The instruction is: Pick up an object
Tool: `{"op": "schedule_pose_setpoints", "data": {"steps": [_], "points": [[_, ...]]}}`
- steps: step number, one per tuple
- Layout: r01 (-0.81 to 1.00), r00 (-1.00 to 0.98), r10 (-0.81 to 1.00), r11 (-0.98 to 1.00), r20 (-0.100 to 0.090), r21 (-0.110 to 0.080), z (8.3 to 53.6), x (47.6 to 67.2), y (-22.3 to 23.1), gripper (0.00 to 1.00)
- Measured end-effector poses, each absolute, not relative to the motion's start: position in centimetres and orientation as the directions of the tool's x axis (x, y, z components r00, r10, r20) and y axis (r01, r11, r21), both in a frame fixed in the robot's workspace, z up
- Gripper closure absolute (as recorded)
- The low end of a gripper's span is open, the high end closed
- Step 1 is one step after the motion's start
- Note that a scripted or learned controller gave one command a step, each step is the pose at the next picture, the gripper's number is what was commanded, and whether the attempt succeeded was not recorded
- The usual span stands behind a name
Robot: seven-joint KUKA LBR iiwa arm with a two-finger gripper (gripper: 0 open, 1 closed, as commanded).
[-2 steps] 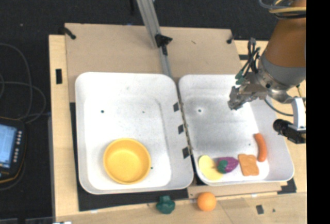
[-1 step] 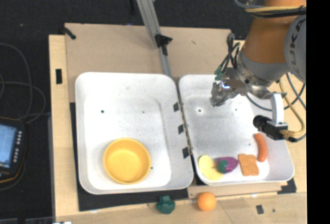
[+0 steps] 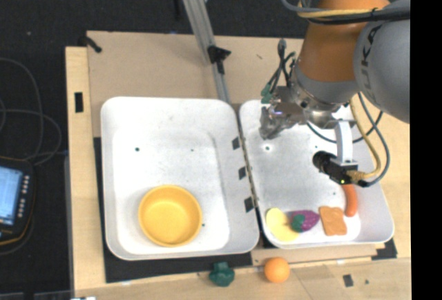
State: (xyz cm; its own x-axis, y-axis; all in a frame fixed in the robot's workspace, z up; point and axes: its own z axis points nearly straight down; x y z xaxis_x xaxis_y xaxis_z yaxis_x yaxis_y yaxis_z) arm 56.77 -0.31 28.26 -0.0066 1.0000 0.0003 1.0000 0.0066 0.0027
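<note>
The gripper (image 3: 271, 127) hangs above the right bin (image 3: 293, 160); whether it is parted cannot be told. The orange block (image 3: 333, 221) is judged light, stiff, and best pinched across its flat sides.

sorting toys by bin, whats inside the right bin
Along the right bin's near edge: a yellow piece, purple toy, orange block, small carrot. The arm covers its far right corner.

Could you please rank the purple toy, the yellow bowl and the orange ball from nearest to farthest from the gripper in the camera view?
From the gripper, at the right bin's top left:
1. Purple toy, along the right bin's bottom edge.
2. Yellow bowl, in the left bin's lower part.
3. Orange ball, on the bench below the bins.
</note>
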Motion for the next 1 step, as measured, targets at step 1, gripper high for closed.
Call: {"op": "schedule_pose_setpoints", "data": {"steps": [1], "points": [[1.0,-0.007,1.0,0.007,0.0,0.002,27.09,57.79,5.71,1.0]]}}
